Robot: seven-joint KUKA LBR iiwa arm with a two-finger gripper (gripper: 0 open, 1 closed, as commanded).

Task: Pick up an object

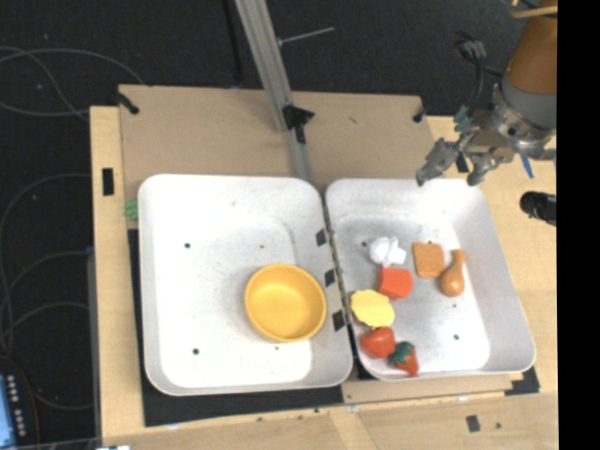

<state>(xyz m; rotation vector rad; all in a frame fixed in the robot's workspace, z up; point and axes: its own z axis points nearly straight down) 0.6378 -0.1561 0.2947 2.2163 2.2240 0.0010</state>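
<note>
Hovering open and empty over the right bin's (473, 223) far edge, the claw (455, 165) is approaching; next: descending onto the orange block (396, 282).

Grey arm (527, 73) reaching in, gripper (455, 169) spread, unladen

worktop (216, 134): plain tan board, sits on a dark floor with cables off to the left
left bin (187, 223): shallow, white, lying flat on the worktop, left half
right bin (469, 228): same kind, edge touching the left one down the middle
black mat (138, 298): dark sheet peeking out under the bins along the left and front edges
metal pole (267, 59): slanted, meets the worktop just behind where the bins join
</note>
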